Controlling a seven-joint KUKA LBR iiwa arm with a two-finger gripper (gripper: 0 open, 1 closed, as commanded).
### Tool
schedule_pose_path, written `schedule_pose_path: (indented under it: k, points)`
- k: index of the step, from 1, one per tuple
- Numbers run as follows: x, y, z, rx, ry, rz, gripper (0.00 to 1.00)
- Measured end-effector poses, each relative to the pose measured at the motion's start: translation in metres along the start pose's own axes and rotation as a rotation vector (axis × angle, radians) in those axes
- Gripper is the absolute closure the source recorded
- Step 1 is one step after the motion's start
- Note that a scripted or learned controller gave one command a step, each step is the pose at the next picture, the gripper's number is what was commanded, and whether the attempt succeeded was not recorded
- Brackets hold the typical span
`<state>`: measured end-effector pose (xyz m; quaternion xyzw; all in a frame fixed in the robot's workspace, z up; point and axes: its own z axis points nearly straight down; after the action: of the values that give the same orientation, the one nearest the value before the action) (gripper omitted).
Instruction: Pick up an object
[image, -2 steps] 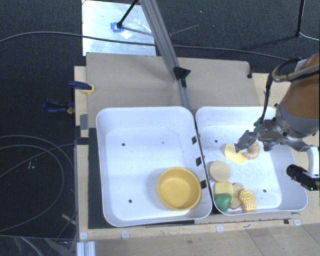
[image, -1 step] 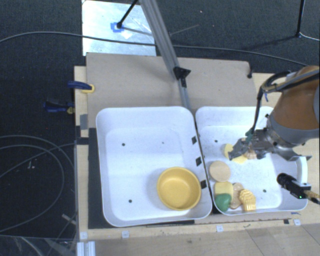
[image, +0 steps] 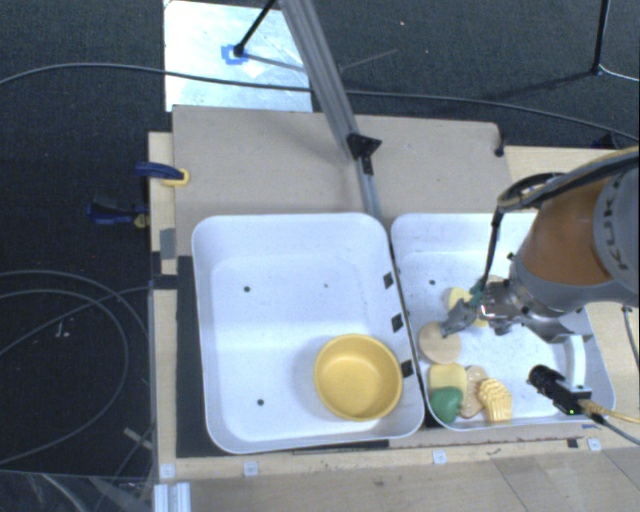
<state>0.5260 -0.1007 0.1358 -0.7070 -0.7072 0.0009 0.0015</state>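
A: Where is the tool right now?

B: Low over the right bin, at the end of the arm reaching in from the right. Its dark tip sits just above a round tan disc, beside a small pale yellow piece.

A: Is it wide, narrow, gripping anything?

B: I cannot tell. The tip is a small dark blur at this slant, and nothing is clearly caught in it, so I would not call anything picked up yet.

A: Why would it be there?

B: My guess is that it is going for the disc or the pale piece, since those lie nearest the tip. The rest of the candidates are crowded into that bin's near corner: a yellow block, a green lump touching it, and a ridged yellow item just to the right. Crowding like that could make a clean grasp awkward.

A: And the left bin?

B: It carries a yellow bowl towards its near right corner, well apart from the tool. Both bins rest side by side on the tabletop, rims touching.

A: What is hard to make out?

B: The wrist body covers the right bin's far right part, so anything under it is hidden. The arm is cut off at the frame's edge. A tan crumpled thing between the block and the ridged item is too small to identify.
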Motion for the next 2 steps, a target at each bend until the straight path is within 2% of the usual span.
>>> schedule_pose_path:
  k: [1,2]
  points:
    - [0.001,0.004,0.043,-0.011,0.002,0.0,0.0]
    - [0.001,0.005,0.03,-0.017,0.0,-0.002,1.0]
